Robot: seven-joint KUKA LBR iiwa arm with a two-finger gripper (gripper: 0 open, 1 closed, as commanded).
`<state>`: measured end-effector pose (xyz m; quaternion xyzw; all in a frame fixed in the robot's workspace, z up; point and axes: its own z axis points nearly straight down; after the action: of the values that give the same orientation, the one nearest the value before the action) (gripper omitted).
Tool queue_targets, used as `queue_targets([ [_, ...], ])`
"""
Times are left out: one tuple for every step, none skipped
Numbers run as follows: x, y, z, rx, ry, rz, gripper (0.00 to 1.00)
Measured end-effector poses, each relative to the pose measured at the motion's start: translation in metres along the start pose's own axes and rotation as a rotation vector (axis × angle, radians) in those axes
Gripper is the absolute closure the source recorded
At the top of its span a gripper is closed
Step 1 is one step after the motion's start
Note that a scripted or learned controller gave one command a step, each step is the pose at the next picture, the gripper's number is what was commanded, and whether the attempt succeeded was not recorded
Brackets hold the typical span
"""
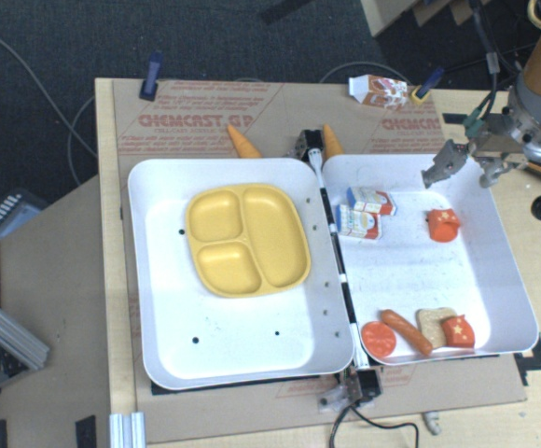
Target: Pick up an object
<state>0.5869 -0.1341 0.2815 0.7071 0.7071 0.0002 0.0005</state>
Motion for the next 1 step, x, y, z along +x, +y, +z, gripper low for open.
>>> queue_targets([
  [-0.0444, 0.0320, 0.0479, 0.000, -0.002, 0.001, 0.00],
])
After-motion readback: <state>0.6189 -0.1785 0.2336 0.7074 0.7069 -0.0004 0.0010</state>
